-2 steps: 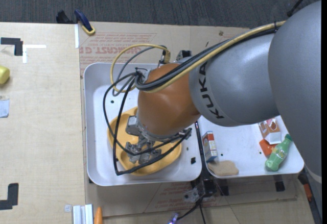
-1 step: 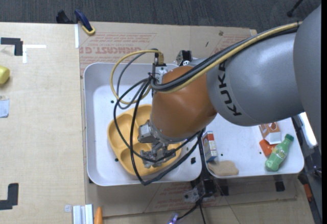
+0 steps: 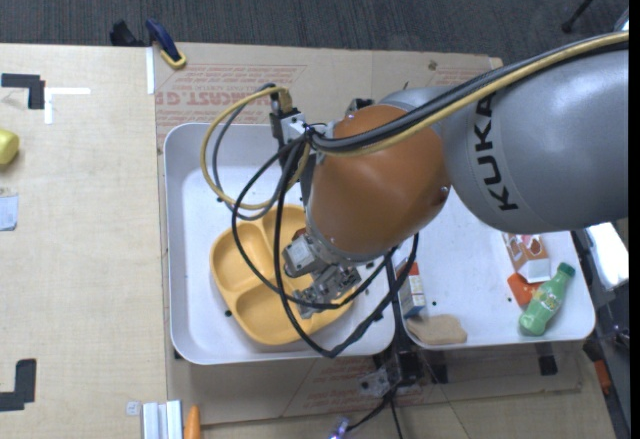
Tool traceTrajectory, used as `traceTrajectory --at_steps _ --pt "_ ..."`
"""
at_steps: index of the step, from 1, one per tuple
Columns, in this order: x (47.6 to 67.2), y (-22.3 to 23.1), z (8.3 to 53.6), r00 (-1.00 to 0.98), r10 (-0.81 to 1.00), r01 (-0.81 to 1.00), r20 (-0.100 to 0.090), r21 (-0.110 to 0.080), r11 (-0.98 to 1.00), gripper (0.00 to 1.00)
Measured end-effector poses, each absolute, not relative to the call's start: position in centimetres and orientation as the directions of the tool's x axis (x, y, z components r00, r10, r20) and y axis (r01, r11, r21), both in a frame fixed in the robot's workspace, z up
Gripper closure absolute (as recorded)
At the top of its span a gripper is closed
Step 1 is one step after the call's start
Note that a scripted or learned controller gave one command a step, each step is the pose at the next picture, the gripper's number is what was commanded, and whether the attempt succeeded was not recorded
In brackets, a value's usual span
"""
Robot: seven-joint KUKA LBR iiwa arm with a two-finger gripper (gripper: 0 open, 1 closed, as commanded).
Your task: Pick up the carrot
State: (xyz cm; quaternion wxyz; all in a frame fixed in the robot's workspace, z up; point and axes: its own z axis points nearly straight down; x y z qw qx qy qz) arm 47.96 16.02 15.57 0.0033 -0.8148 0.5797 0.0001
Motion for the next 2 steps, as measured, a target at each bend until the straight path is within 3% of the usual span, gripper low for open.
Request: traceTrajectory --at_steps 1,2 --pt "47.81 23.08 17.52 0.397 -0.918 -0.918 -0.005 -0.002 -0.397 1.00" --pt "47.97 23.13 18.40 0.389 -0.921 -0.921 -0.009 -0.004 -0.389 1.00"
